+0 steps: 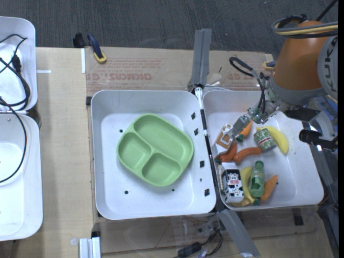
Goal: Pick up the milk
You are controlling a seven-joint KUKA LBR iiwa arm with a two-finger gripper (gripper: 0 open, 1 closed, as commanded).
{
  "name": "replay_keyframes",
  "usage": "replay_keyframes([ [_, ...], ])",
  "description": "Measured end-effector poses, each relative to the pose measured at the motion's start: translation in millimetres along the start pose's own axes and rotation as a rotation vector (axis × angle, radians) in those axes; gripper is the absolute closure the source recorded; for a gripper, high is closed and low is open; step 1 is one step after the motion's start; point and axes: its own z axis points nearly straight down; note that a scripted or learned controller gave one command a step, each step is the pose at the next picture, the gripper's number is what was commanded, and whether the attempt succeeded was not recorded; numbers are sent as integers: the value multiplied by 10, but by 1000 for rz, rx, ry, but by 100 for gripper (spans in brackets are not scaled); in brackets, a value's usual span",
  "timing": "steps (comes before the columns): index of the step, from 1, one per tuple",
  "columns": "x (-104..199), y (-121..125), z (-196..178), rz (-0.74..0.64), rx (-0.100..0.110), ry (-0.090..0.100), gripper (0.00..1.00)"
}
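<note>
The milk (232,180), a small cow-patterned carton, lies at the near left corner of the right bin (301,195), hemmed in by toy food. The jaws (257,115) hover over the far side, well apart from it; whether they're spread, I cannot tell.

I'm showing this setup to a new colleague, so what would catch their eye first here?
Probably the pale green plastic divided plate, lying alone in the left white bin. Next, the jumble of toy food in the right white bin, with the small cow-patterned milk carton near its front left corner. The arm's pincer hangs over that bin's rear.
</note>
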Motion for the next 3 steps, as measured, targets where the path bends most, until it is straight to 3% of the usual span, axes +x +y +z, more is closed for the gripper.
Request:
replay_keyframes([
  [1,-144,175,-630,71,0,-1,0],
  [2,-168,-374,506,-7,3,3,0],
  [3,-756,-822,1007,-401,-1,2,0],
])
